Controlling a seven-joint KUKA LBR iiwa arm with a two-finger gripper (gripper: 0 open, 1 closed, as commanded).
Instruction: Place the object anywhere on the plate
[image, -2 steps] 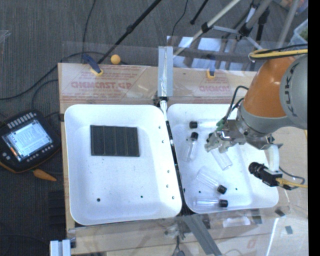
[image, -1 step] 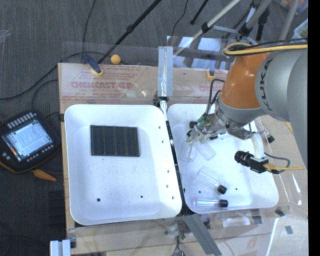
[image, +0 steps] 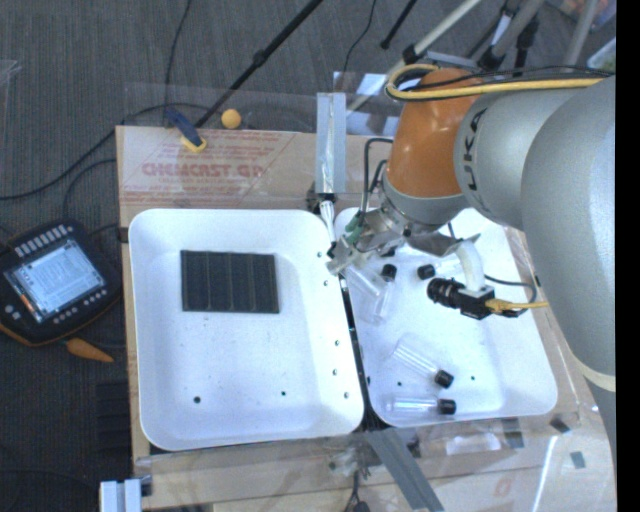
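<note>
where arm crowds right bin, jaws half hidden; grip state unreadable; dark plate in left bin.

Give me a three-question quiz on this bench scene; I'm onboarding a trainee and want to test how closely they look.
1. True or false: the dark ribbed plate lies in the left bin.
2. Which bin holds the clear tubes with black caps?
A. the left bin
B. the right bin
C. both bins
3. Fill in: the gripper hangs over the ______ that separates the two bins, near their far end.

Key
1. True.
2. B. Several tubes lie scattered in the right bin, two of them near its front edge.
3. Divide (the adjoining rims).
</note>
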